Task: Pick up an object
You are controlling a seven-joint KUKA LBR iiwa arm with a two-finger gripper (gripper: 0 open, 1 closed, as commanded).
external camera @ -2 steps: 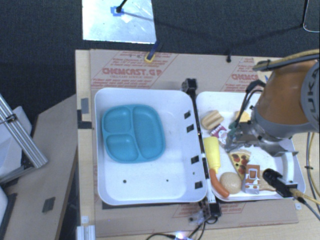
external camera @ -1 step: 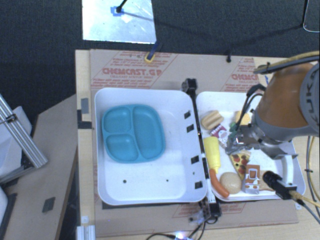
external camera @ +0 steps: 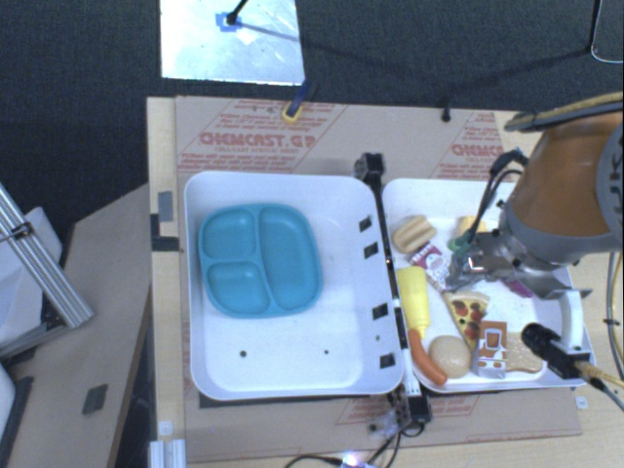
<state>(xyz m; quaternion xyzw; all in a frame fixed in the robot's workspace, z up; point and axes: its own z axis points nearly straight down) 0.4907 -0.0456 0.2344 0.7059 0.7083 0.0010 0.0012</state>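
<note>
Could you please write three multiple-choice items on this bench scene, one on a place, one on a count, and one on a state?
1. Where does the blue tray lie?
A. In the left bin
B. In the right bin
C. On the floor

2. How many compartments does the blue tray have?
A. Two
B. Three
C. Five

3. Where is the gripper?
A. Over the left bin
B. Over the right bin, among the toy food
C. Off the bench, over the floor

Answers:
1. A: the blue tray sits inside the left bin.
2. B: its ridges mark off three sections, one large and two smaller.
3. B: the gripper sits low over the right bin, close to the pizza slice and the yellow corn cob.
</note>
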